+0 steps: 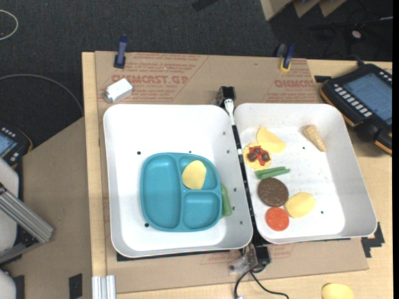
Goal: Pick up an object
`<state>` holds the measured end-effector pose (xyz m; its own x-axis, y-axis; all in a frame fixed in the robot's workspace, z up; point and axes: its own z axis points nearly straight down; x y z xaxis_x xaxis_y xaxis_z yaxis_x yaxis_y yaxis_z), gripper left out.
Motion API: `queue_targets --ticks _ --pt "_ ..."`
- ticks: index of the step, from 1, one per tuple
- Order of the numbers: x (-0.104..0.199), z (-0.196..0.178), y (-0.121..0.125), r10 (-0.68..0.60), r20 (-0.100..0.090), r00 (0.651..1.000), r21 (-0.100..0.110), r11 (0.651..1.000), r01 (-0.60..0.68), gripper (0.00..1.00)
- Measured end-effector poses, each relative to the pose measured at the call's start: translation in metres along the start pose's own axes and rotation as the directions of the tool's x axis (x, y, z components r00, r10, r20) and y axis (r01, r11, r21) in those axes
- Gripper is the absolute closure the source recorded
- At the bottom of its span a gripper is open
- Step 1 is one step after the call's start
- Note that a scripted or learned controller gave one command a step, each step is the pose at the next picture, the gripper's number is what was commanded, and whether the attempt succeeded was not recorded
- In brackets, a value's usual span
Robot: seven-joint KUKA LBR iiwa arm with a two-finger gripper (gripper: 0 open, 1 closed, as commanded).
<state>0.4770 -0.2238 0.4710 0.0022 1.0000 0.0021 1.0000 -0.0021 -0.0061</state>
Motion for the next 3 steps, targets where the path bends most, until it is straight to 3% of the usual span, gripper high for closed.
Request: queue_targets --ticks 1,2,3 --pt "0.000 -0.069 0.031 -0.004 0.007 1.000 -0.016 1.000 0.004 1.00" --pt "0.000 0.018 0.001 0.000 -0.001 1.000 0.002 1.000 0.000 1.00" --pt "0.005 -0.070 0.018 -0.004 0.008 1.000 -0.018 1.000 0.004 1.00"
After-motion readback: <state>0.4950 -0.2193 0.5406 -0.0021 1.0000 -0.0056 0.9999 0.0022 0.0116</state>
